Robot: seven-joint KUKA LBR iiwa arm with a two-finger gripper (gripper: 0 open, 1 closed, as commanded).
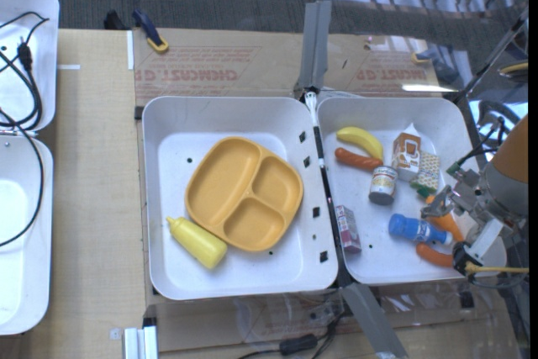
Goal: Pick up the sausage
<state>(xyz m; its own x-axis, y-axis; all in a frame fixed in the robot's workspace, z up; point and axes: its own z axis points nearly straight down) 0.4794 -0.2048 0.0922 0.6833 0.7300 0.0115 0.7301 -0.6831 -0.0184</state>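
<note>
The sausage (357, 158) is a red-orange link lying in the right bin (395, 271), just below the yellow banana (361, 139) near the bin's far left. My gripper (461, 206) hovers low over the bin's right side, well to the right of the sausage and not touching it. It hangs above a blue bottle (414, 228) and some orange pieces (435, 255). The tip is cluttered and partly hidden by its own body.
A small can (382, 184), a carton (407, 154) and a dark packet (348, 229) also lie in the right bin. The left bin (160, 181) holds a yellow divided plate (244, 194) and a mustard bottle (197, 241).
</note>
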